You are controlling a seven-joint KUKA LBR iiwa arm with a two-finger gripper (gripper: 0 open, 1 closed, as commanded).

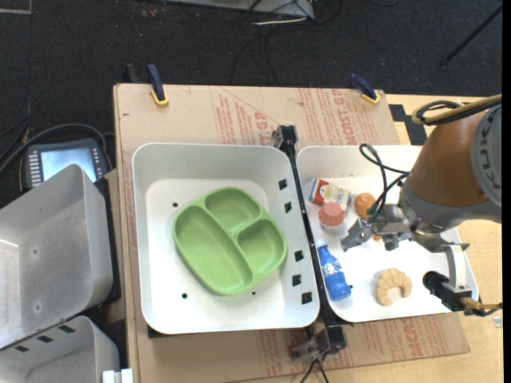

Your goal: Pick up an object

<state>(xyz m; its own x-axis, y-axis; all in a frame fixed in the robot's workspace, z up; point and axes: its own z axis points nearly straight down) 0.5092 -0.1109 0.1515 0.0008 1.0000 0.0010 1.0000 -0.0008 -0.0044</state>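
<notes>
The right bin [397,313] holds several small items. A red and white carton [329,191] lies at its back left, with a pink round piece [331,215] just in front of it and an orange ball [365,204] to the right. A blue bottle [333,272] lies along the left wall, and a tan croissant [393,286] sits near the front. My gripper [358,234] hangs low over the middle of this bin, just below the orange ball and right of the pink piece. Nothing shows held in it.
The left bin [145,238] holds a green divided plate [230,239]. A black divider rail [302,222] runs between the bins. The arm's grey and orange body [455,166] covers the right bin's far right side. Clamps hold the cardboard base at the back.
</notes>
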